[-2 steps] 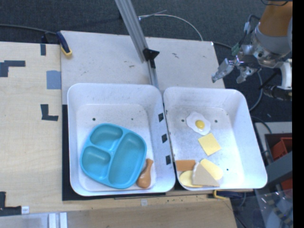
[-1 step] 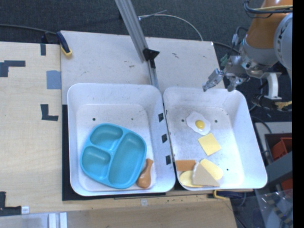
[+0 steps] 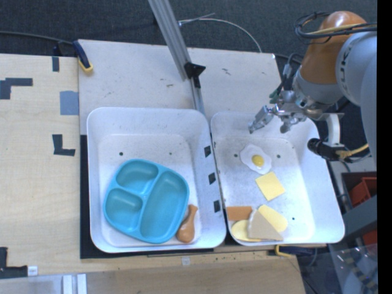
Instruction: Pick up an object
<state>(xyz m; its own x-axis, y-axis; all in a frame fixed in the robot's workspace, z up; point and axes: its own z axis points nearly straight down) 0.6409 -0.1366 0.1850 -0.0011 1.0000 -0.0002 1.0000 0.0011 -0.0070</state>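
My gripper [image 3: 270,122] hangs over the far end of the right bin [image 3: 318,182], its two fingers spread apart with nothing between them. Just below it on the bin floor lies a toy fried egg [image 3: 255,159]. A yellow cheese square [image 3: 269,185] lies nearer the front. At the bin's near edge sit an orange block [image 3: 239,213], a tan wedge [image 3: 264,226] and a yellow piece [image 3: 241,230] huddled together.
The left bin [image 3: 110,127] holds a blue divided plate [image 3: 146,199] and a brown drumstick [image 3: 188,224] beside it. A slanted metal bar [image 3: 174,35] crosses the bench behind the bins. A yellow clamp [image 3: 83,57] sits at the back left.
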